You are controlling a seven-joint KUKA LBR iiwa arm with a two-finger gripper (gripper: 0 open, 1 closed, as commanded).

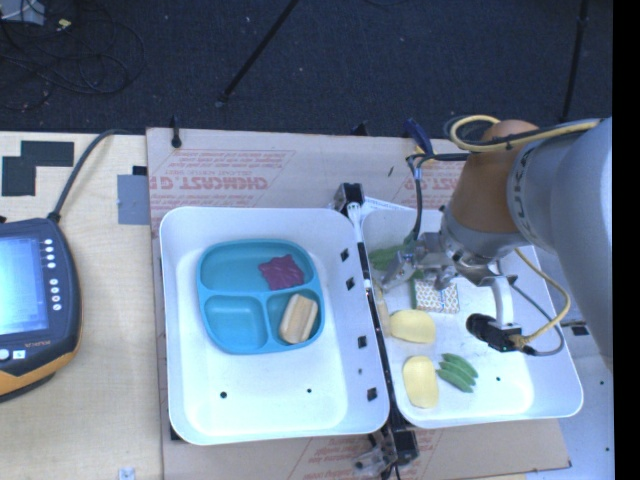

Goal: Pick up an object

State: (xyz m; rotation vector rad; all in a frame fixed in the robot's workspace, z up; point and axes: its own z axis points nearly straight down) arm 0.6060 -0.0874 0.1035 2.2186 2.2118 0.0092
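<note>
Two pale yellow lumps (412, 325) lie below the hand (432, 268), grip unclear.

Cardboard sheet (250, 173) under the bins: red print near its far edge, upside down, reads roughly "CHEMCOZT. G P". Further faint red print at its near edge, illegible.

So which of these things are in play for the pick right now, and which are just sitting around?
In play:
- gripper, low in the right bin
- patterned packet just below it
- two yellow pieces
- green pods

Lying about:
- left bin with the blue divided plate
- purple item and tan bread piece on that plate
- pendant on the bench
</note>
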